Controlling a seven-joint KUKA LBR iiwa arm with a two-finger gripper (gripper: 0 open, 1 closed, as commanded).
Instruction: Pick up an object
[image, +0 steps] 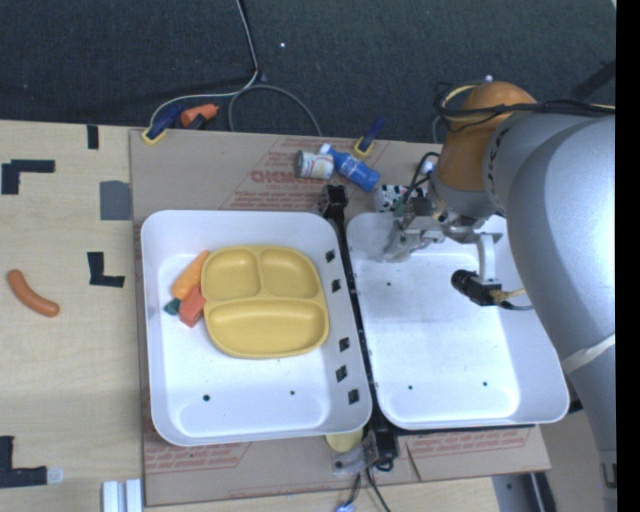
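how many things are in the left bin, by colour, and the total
yellow: 1, the divided plate
orange: 1, the carrot-shaped piece touching the plate's left edge
red: 1, the small piece just below it
green: 1, the small bit beside the red piece
total: 4

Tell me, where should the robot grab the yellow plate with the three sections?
Probably by the rim. The yellow divided plate lies flat in the left bin, so the fingers should come straight down and pinch its right edge, away from the orange carrot toy touching its left side.
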